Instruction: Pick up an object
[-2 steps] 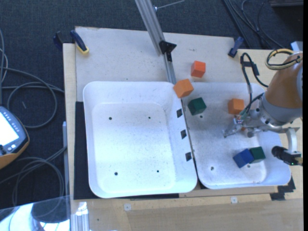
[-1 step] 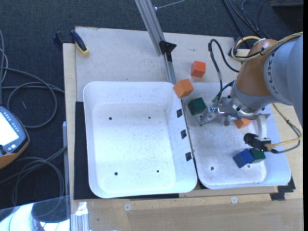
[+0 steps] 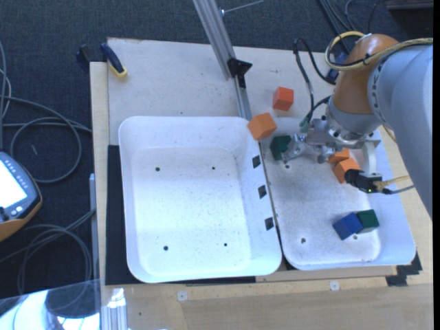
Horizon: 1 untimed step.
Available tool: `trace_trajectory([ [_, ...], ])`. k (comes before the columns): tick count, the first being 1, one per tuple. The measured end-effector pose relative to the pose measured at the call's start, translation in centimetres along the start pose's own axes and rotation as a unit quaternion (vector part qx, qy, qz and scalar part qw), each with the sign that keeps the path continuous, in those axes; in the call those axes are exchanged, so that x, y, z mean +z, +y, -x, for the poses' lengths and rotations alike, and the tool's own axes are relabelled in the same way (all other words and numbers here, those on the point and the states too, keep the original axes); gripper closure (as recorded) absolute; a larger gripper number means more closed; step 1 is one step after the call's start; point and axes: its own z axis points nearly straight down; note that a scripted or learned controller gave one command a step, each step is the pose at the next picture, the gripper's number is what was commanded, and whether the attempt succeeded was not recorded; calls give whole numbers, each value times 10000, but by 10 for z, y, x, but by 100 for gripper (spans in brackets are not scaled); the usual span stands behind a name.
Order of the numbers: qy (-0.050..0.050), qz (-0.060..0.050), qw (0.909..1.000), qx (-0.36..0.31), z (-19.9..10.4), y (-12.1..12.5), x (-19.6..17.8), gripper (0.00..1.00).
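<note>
My gripper is low over the far part of the right bin, open, with nothing visible between its fingers. A dark green block lies just left of it, close to the left finger. An orange block sits just to its right, partly under the wrist. Near the bin's front right corner a blue block and a green block lie side by side. Another orange block rests on the rim between the bins. An orange cube stands on the bench behind the bin.
The left bin lies beside the right one, sharing a raised divider with black tabs. A slanted metal post rises behind the bins. Cables trail from the arm's wrist over the back right. A yellow-blue clamp sits far left.
</note>
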Motion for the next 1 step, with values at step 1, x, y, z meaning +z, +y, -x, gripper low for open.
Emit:
trace_trajectory([
  [1,6,41,10000,41,37,-9,0,0],
])
